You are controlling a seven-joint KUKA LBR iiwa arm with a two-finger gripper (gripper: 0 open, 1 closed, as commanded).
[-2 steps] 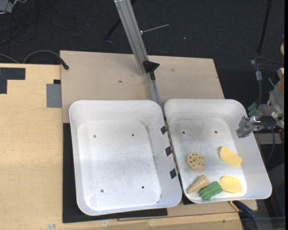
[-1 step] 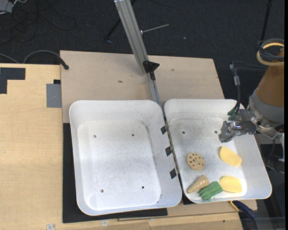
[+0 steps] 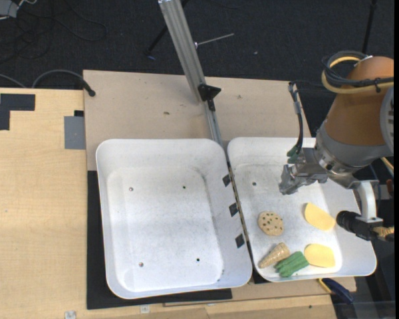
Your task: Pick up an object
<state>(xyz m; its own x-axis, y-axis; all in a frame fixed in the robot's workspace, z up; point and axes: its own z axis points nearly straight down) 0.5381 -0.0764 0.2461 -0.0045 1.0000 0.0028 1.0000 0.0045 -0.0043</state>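
- We see the task's things in the right bin: a cookie, a cone, a green piece and two yellow pieces.
- The cookie, round and tan with dark spots, lies near the bin's middle, close to its left wall.
- The cone lies below the cookie, near the bin's front edge, and the green piece lies just beside it on the right, seemingly touching it.
- One yellow piece lies to the right of the cookie; the other lies below it, just beside the green piece.
- The hand hangs over the upper middle of the right bin, above and to the right of the cookie and up and left of the upper yellow piece, apart from both.
- We cannot tell how the hand stands, spread or pressed together; it looks dark and blurred from here, and we see nothing gripped in it.
- The arm, with its orange band, reaches in from the right above the bin's far right corner.
- The left bin sits side by side with the right one, their walls meeting along a row of black clips.
- Both bins rest on the worktop; a slanted metal rail rises behind them.
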